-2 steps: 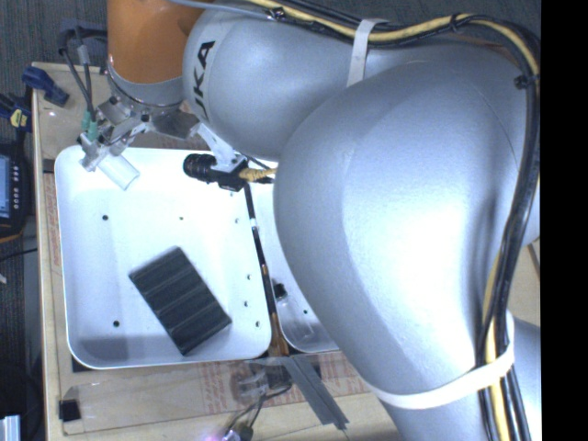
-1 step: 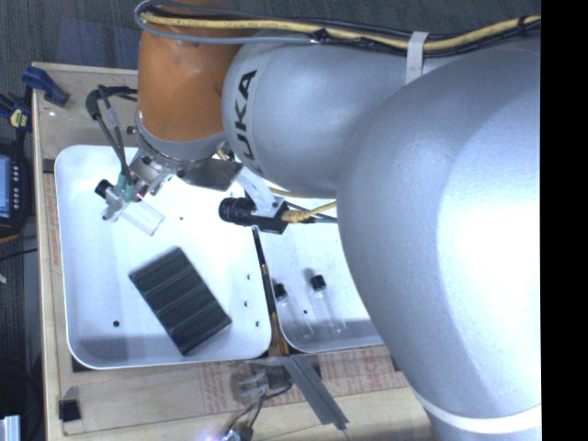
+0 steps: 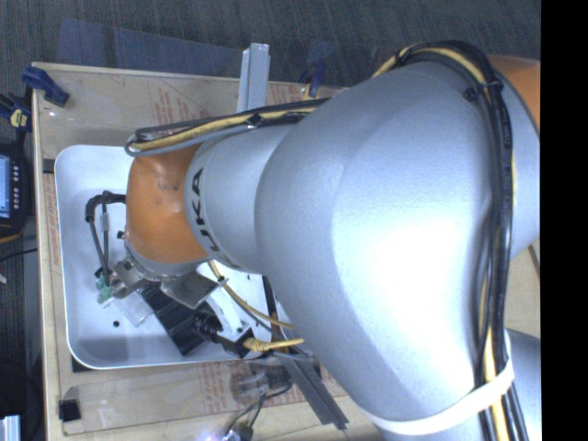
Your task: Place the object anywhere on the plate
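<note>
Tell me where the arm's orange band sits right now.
In the camera view the orange band hangs over the left white bin, left of centre, between the grey arm and the wrist hardware lower left.

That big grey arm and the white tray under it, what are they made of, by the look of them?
The big grey arm looks like painted metal or hard plastic with a satin finish: soft, broad highlights spread over its rounded shell. The shallow white tray looks like smooth moulded plastic, judging by its rounded corners and faint sheen. Neither material can be settled by sight alone.
</note>
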